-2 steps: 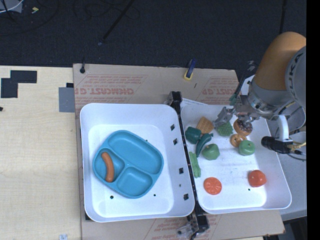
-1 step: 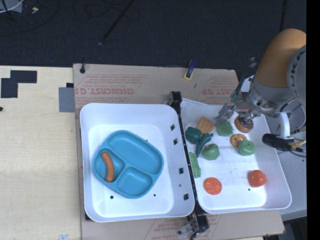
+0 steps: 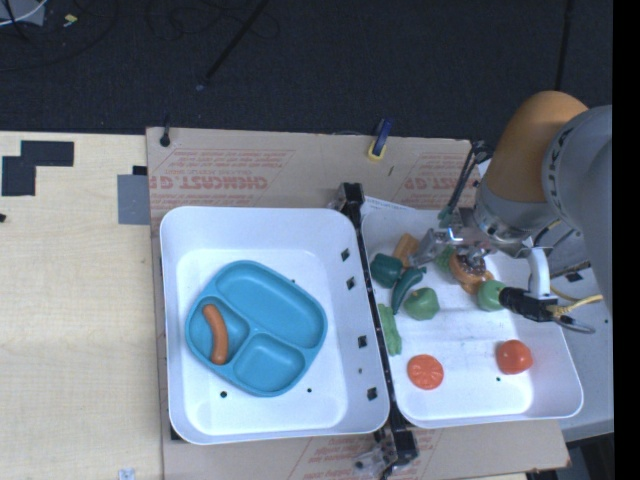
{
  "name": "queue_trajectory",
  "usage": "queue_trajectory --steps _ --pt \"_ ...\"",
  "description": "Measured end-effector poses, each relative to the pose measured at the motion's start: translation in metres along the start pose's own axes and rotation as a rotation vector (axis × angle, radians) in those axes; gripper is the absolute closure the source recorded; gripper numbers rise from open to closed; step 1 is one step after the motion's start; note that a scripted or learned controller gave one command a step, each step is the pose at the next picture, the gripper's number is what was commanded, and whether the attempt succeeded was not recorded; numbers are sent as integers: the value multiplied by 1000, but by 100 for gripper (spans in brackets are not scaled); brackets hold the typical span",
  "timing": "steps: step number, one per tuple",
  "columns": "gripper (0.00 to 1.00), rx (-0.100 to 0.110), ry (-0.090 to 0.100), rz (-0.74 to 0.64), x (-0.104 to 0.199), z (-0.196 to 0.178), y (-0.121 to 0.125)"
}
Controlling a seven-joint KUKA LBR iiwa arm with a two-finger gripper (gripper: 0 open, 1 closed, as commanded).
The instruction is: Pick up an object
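Target candidates sit in the right bin (image 3: 560, 393), upper half: an orange-brown piece (image 3: 467, 268) directly under the gripper (image 3: 455, 248), a small green ball (image 3: 489, 295) just beside it at 4 o'clock, a green pepper-like lump (image 3: 421, 303) at 7 o'clock from the gripper, a dark teal piece (image 3: 386, 268) at 9 o'clock, an orange wedge (image 3: 406, 246) between teal piece and gripper. Can't tell if the fingers are apart or closed, wrist hardware hides the tips, so no claim of a grasp. Key relation, my read: the orange-brown piece is the nearest thing, lying just at 5 o'clock of the fingertip zone, long axis roughly 10-to-4; a straight drop looks like the short path, but the green ball touching it could get nudged. Well apart at 6 o'clock: an orange-red round fruit (image 3: 425, 371) and a red tomato (image 3: 514, 357), both isolated, easier picks. Left bin (image 3: 180, 238) holds a blue divided tray (image 3: 290, 313) with a sausage (image 3: 215, 332) in its 9 o'clock compartment, far from the arm
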State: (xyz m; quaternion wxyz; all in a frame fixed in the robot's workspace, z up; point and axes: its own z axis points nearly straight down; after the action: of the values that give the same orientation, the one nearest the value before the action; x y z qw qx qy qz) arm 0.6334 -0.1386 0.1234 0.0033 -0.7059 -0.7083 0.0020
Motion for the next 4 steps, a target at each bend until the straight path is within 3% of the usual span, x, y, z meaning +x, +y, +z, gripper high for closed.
queue_trajectory --steps 1,2,3,4 --pt "0 -23 -9 4 -3 16 5" --pt "100 -30 -18 4 -6 3 6" --pt "100 -12 -2 3 -2 -58 3" --pt "100 -12 -2 3 -3 -108 3"
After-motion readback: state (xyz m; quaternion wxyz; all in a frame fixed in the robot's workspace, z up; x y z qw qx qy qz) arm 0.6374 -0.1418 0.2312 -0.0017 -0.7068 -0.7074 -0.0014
